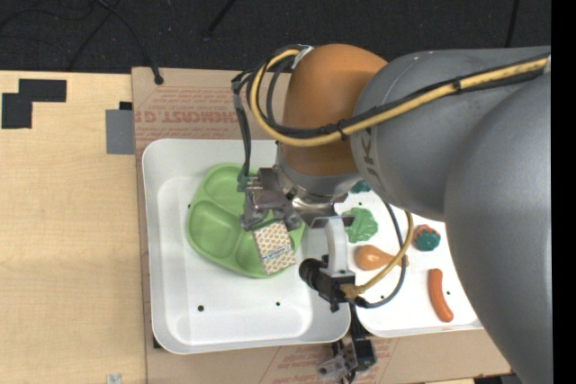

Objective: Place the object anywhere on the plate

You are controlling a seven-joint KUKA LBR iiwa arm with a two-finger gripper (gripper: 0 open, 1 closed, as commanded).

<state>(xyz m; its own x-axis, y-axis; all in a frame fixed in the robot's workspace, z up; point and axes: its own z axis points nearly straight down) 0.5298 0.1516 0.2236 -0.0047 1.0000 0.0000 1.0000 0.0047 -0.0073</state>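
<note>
Object first: from my seat the arm (432,157) swallows most of the right side, grey bulk and orange band hiding much of the right bin (409,324) and the near edge of the green plate (216,225). I can make out the left bin (180,301) with the plate lying in its upper half, a divided green dish whose right portion is covered by the wrist. Over that right portion I see the gripper (268,225), and just below it a small tan block with a criss-cross pattern (275,248), tilted, sitting at the plate's lower right rim. Whether the fingers are clamped on the block or merely above it I cannot tell; the wrist hardware blocks the view. In the right bin I see a green leafy toy (362,225), an orange pear-shaped piece (369,257), a sausage-like piece (439,294) and a small teal-and-red item (427,238), partly cut off by cables.
</note>
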